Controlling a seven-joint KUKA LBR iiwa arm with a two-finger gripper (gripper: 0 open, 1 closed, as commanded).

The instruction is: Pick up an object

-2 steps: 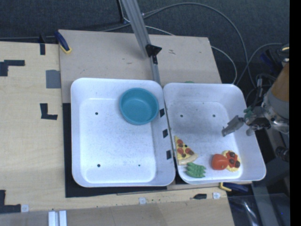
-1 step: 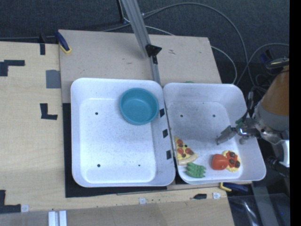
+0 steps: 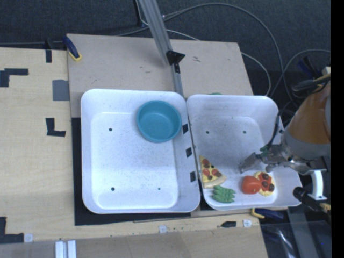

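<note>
My gripper [image 3: 257, 164] hangs over the right bin [image 3: 231, 117], near its right side, with its two dark fingers spread open and nothing between them. Just below the fingers lie a red tomato-like toy [image 3: 250, 185] and a yellow-and-red toy [image 3: 266, 182]. A pizza slice toy [image 3: 210, 173] and a green leafy toy [image 3: 223, 194] lie at the bin's front left. A blue bowl [image 3: 158, 121] sits in the left bin [image 3: 107, 160] at its far right corner.
A grey metal pole [image 3: 161, 31] slants down to the gap between the bins. Cables loop behind the right bin. The orange-banded arm [image 3: 314, 122] fills the right edge.
</note>
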